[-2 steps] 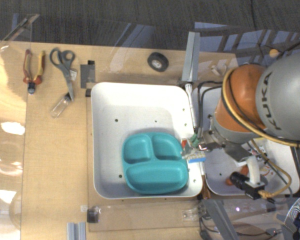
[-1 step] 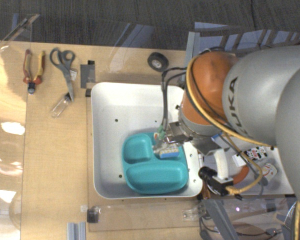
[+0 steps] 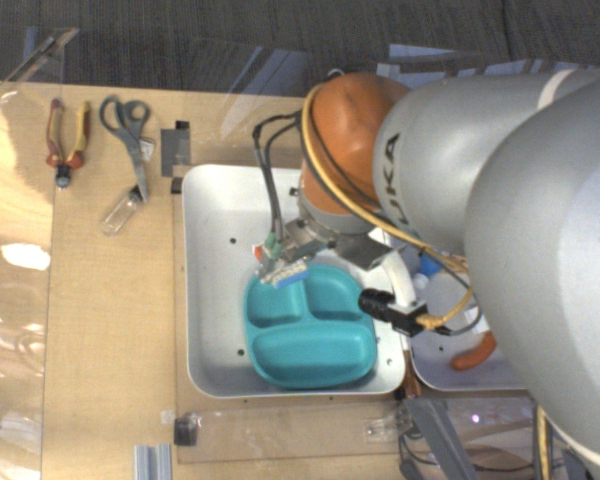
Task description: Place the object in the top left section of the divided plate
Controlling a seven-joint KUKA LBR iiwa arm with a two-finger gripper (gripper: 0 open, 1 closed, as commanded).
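Placing step. The gripper (image 3: 280,265) hovers over the top left section of the teal divided plate (image 3: 310,328) in the left bin (image 3: 205,268); a small object (image 3: 285,273) sits at the jaws, whose width cannot be told. Next, judged: release, then lift clear.

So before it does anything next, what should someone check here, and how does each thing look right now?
1. Divided plate lies inside the left bin: ok. It is teal and sits flat near the bin's lower right.
2. Tool is over the plate's top left section: ok, it hangs at that corner.
3. An object is held in the tool: cannot tell, the arm hides most of it.
4. Top left section is free to receive something: cannot tell, the tool covers it.
5. Scissors and pliers lie out of the way: ok, both are on the bench left of the bin.
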